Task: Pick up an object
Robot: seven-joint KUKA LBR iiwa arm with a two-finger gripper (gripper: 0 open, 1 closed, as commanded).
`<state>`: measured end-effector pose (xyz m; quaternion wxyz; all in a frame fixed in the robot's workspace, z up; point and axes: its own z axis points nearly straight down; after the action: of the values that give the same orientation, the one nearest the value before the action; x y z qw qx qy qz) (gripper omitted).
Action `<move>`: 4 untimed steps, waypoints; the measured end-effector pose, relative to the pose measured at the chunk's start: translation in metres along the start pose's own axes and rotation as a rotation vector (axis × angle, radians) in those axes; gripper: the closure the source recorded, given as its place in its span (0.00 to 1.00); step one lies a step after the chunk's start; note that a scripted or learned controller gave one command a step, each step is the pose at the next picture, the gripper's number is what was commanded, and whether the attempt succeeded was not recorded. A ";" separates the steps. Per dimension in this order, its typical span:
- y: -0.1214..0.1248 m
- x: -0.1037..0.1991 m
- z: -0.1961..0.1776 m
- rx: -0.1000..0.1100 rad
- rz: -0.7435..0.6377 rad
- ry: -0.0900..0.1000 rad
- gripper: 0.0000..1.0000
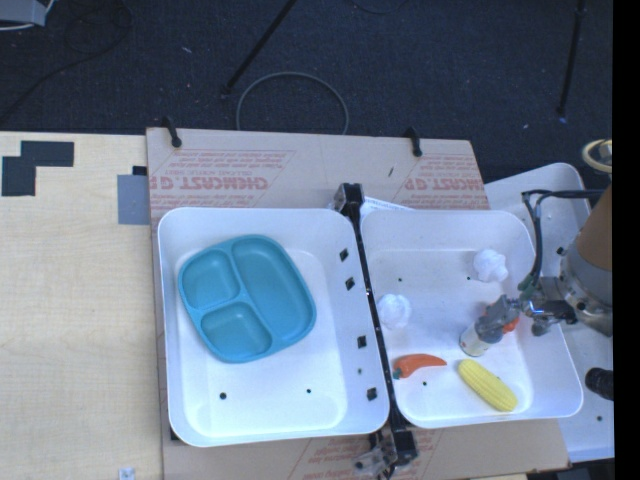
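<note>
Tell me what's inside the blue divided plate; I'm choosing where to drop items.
The blue divided plate in the left bin shows three bare compartments, nothing in them. The bin floor beneath it is covered.

Two bins [255, 423]; one plate [246, 297]; one corn [487, 384]

Bright, even overhead light washes the two white bins [260, 423] almost to glare, flattening their walls, while the floor toward twelve o'clock stays dim and murky. Shadows are short and soft, and the whole view is slightly blurred and grainy, small items losing their edges.
</note>
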<state>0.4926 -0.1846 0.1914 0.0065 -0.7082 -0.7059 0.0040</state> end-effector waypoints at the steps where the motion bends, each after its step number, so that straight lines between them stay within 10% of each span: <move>1: 0.003 0.000 -0.006 -0.011 -0.003 -0.002 0.00; 3: -0.004 0.010 0.104 -0.009 -0.002 -0.001 0.00; 4: -0.003 0.009 0.092 -0.010 0.002 -0.001 1.00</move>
<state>0.4877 -0.1757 0.0998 0.0023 -0.7090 -0.7052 0.0009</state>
